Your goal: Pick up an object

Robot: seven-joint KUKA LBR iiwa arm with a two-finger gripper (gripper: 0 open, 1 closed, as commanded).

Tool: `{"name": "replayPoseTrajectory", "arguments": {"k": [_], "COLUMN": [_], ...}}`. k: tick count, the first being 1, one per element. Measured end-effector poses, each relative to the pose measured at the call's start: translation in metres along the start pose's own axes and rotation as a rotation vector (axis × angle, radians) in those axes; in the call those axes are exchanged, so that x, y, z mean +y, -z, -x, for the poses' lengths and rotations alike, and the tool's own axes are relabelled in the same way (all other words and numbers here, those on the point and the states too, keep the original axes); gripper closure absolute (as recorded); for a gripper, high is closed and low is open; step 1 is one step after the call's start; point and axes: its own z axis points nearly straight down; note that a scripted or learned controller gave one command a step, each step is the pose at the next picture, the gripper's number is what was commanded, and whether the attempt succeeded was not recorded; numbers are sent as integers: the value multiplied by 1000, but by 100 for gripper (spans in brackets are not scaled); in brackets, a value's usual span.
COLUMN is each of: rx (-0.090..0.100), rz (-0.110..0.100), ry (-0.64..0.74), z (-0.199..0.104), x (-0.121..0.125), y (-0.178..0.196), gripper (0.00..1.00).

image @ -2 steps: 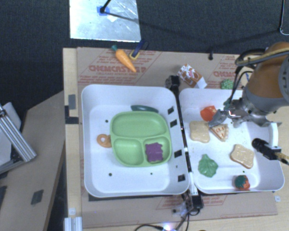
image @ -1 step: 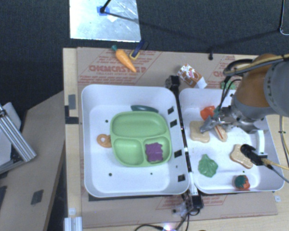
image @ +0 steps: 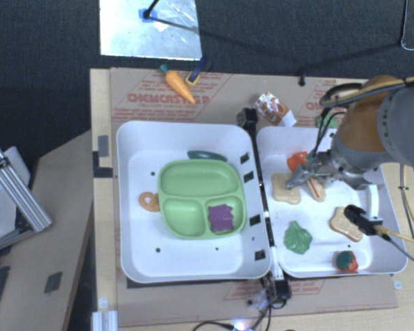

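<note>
In the right bin (image: 392, 248), my gripper (image: 306, 176) hangs low over the back left corner. Its tip is just above a tan slice of toast (image: 285, 189) and a toy hot dog (image: 318, 189). A red-orange toy (image: 296, 161) lies just behind the tip. Nothing is visibly lifted. Nearer the front lie a green lettuce leaf (image: 297, 238), a second slice of toast (image: 344, 225) and a red strawberry with a green top (image: 345, 261).
The left bin (image: 126, 185) holds a green divided plate (image: 196, 183) with a purple toy (image: 221, 216) in one compartment and an orange pretzel ring (image: 149, 201) beside it. Behind the bins lie a toy carrot (image: 179, 87) and a small packet (image: 272, 107).
</note>
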Motion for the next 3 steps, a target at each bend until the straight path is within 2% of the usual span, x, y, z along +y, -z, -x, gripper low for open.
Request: {"name": "replayPoseTrajectory", "arguments": {"k": [1,2,3], "rx": [-9,1,1], "rz": [15,-4,-2], "ry": [-1,-2,3], "z": [4,14,12], "x": [4,3,10], "y": [15,67,131], "gripper": [100,100,100]}}
